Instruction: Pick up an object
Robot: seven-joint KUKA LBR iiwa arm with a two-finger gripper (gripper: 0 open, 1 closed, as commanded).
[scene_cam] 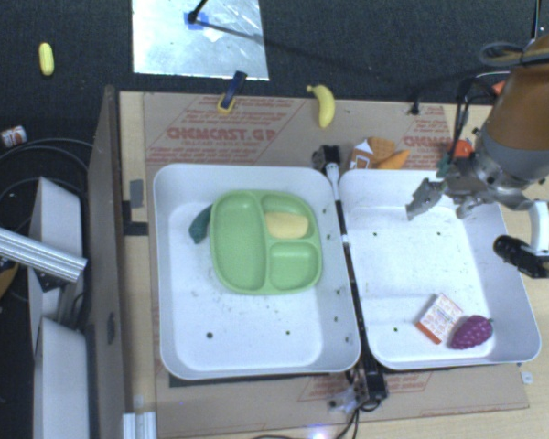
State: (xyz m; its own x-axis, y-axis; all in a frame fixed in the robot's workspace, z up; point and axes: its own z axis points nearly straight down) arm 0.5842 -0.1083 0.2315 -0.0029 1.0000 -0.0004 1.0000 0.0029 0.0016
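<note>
Objects for picking are lying in both bins. In the right bin (pixel 384 337), near its front right corner, a small orange-and-white packet (pixel 439 317) is lying flat, and a purple grape bunch (pixel 471 332) is sitting just beside it, touching or nearly touching its right edge. In the left bin (pixel 178 245) a green divided tray (pixel 247 263) is resting near the middle; a pale yellow item (pixel 287 224) is sitting in its upper right compartment, and the other two compartments are showing bare green. A dark teal piece (pixel 200 222) is poking out at the tray's left edge, partly tucked against it.

The arm is reaching in from the right, orange band showing above the grey wrist. The gripper (pixel 446 199) is hanging over the back part of the right bin, fingers spread apart with nothing between them. It is well apart from the packet and grapes.

On the counter (pixel 256 126) behind the bins, a yellow banana (pixel 324 105) is lying near the back edge, and an orange-and-white item (pixel 377 154) is sitting just behind the seam between the bins. A blue-and-yellow clamp-like thing (pixel 231 93) is resting at the counter's back edge.
</note>
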